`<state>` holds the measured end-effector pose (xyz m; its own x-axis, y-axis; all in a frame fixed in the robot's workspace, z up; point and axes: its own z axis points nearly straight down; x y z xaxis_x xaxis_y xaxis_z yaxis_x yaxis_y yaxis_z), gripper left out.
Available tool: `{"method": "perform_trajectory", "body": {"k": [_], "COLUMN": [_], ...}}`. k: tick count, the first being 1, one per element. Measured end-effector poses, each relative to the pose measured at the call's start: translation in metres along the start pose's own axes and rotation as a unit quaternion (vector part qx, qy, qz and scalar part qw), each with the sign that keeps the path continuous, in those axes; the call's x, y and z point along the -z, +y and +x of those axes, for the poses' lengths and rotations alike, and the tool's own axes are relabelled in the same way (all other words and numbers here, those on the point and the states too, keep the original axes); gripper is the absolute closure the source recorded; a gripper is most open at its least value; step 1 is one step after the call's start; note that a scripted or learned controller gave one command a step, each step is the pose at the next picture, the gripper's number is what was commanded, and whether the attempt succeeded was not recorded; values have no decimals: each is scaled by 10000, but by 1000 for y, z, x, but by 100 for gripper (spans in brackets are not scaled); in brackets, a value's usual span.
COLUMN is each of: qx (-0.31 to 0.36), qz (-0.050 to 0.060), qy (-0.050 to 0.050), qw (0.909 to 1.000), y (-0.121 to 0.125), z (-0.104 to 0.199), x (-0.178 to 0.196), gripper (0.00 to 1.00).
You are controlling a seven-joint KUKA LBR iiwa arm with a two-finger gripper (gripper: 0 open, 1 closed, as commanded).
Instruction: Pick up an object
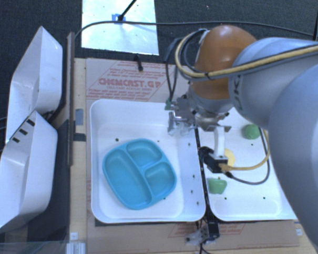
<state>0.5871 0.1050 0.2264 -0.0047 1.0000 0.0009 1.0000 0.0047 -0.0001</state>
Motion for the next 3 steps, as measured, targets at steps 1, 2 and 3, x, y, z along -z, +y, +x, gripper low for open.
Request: {"method": "perform_trajectory", "body": {"k": [1, 2, 3], "qx": [-20, -25, -25], "qz": [7, 11, 6], "qy": [-6, -7, -7], "qw": [10000, 10000, 10000], "y": [-5, -17, -17], "z": [-1, 1, 1], "x": [1, -10, -10], "gripper": [100, 100, 0]}}
